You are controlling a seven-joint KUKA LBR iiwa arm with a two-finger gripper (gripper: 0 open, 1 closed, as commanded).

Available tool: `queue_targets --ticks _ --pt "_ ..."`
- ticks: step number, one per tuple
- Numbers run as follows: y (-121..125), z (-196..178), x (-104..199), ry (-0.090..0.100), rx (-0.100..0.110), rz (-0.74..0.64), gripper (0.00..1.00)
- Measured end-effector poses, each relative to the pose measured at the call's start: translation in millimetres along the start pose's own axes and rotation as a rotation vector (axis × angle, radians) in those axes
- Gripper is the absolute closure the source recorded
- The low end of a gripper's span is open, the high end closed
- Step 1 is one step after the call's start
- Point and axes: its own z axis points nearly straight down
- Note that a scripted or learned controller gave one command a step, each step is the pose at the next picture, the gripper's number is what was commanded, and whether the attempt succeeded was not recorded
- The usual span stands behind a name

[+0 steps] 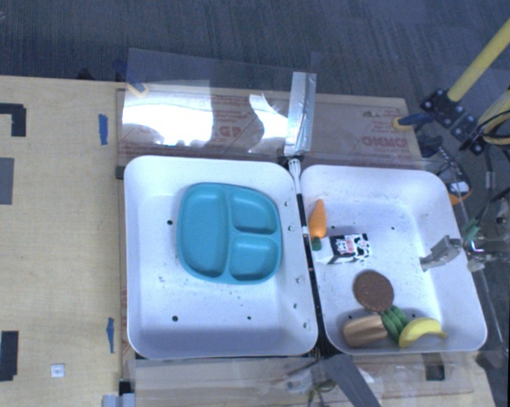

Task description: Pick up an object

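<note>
Pincer [441, 251] state unclear, at right bin's [423, 183] edge; small card's [349, 247] print unreadable.

— What sort of place is this?

— A robot lab, by the look of it. The plywood table [53, 233] carries two white bins [142, 320] side by side, with black marks and blue tape [102, 128] on its left part.

— Anything else?

— A clear sheet [208, 113] stands along the bins' far edge, grey carpet [245, 23] lies beyond, and cables [492, 123] and a yellow pole [490, 52] crowd the far right corner.
</note>
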Motion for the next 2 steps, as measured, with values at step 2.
queue_targets --ticks 2 --pt "5.9 126.9 64.4 -0.002 -0.008 -0.088 0.0"
